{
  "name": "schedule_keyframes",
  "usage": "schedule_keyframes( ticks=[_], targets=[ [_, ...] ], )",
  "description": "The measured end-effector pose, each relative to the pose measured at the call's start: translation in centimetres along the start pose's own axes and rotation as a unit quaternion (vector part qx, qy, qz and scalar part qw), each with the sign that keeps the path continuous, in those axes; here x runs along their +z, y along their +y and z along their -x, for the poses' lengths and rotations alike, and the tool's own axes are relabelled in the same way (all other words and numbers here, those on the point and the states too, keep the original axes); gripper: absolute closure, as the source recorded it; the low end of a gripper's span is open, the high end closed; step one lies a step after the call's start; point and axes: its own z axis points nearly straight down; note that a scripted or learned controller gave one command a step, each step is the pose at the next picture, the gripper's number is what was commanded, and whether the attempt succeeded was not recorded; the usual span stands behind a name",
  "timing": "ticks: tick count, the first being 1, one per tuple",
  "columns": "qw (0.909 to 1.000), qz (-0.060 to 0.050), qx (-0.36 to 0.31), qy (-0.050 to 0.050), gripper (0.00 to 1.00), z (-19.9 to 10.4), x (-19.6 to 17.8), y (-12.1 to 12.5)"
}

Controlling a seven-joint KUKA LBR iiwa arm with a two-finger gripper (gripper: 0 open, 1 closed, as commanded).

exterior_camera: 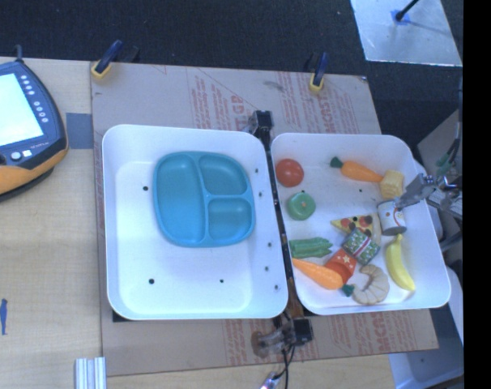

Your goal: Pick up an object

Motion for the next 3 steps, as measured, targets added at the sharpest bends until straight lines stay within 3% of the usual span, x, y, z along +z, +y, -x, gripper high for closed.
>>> schedule_keyframes(
  ticks=[1,2,3],
  targets=[
    [1.0000,-0.001,-0.001,0.000,0.00,0.4,13.6,2.8],
    [1.0000,0.003,-0.002,-0.001,0.00,-4.9,16.4,10.4],
    [1.0000,0.000,-0.002,0.000,0.00,-10.0,16.8,10.9]
  ],
)
